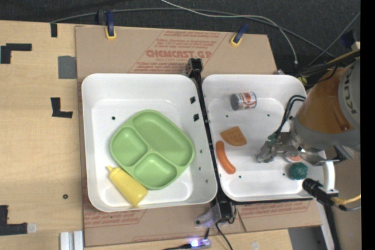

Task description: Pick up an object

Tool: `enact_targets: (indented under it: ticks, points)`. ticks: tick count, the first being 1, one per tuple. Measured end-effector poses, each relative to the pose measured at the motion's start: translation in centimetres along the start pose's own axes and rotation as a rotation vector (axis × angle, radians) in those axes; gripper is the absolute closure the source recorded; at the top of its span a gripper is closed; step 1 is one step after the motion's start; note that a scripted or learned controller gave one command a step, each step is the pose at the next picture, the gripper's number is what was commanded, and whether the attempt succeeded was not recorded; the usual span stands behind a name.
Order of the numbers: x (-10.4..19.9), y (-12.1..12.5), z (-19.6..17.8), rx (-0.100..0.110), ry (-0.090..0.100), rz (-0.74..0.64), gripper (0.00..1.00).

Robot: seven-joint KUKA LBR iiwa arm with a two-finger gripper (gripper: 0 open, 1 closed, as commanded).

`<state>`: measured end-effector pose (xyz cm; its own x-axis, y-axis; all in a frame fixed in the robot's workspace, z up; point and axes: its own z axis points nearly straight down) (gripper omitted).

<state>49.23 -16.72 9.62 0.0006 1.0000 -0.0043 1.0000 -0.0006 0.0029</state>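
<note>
Overall, bench (35, 143): a light wooden top is seen, with a brown cardboard sheet (176, 50) laid under two white bins.
Left bin (94, 96): a green divided plate (152, 149) is held in its middle, and a yellow squeeze bottle (126, 185) lies touching the plate's lower-left edge.
Right bin (258, 193): four small things are scattered over its floor.
Arm (328, 108): it is seen reaching in from the right, over the right bin's right edge.
Gripper (266, 154): it is lowered into the right bin near its right side, dark fingers pointing left; nothing is seen between them, and how far apart they stand cannot be told.
Can (244, 100): it lies on its side near the bin's far wall, well apart from the gripper.
Brown wedge (234, 136): it lies left of the gripper, near but apart.
Sausage (225, 158): orange-red, it lies near the bin's left wall.
Teal ball (297, 171): it is set just right of the gripper, below the wrist.
</note>
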Motion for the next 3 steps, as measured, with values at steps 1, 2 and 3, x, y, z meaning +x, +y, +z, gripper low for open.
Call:
enact_targets:
  ticks: [1,2,3]
  points:
    - [-0.6,0.3,-6.1,-0.001,0.003,-0.002,1.00]
    - [0.2,0.1,-11.9,-0.001,0.003,-0.003,1.00]
    - [0.2,0.2,-17.2,-0.002,0.003,-0.003,1.00]
